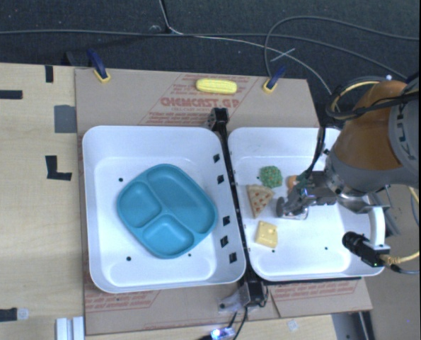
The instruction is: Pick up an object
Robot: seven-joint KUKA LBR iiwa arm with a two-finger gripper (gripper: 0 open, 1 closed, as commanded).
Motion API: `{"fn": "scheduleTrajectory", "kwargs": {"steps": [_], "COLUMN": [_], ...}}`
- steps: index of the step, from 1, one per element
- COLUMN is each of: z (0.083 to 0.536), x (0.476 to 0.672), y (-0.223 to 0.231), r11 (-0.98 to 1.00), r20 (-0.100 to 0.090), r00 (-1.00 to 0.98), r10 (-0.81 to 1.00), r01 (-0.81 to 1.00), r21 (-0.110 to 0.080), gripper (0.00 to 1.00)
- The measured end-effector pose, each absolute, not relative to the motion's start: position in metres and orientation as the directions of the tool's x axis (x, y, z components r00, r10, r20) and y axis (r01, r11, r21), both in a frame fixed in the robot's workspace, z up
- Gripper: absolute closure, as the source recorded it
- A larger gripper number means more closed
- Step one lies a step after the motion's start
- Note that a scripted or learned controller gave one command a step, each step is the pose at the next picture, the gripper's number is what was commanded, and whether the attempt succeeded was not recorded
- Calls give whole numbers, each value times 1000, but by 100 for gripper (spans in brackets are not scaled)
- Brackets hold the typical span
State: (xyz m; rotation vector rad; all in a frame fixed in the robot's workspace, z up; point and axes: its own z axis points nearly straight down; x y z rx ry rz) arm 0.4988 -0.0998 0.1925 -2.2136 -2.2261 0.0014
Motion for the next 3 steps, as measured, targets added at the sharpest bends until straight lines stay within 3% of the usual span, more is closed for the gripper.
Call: {"fn": "scheduleTrajectory", "kwargs": {"steps": [2, 3], "z": [202, 198], "x": [485, 489], "y": [8, 63], "r11": [6, 7], "r20": [1, 1], "r00": [-6, -7], "r10": [1000, 1000], "r01": [1000, 1000], "r21": [-3, -3], "gripper": [100, 100]}}
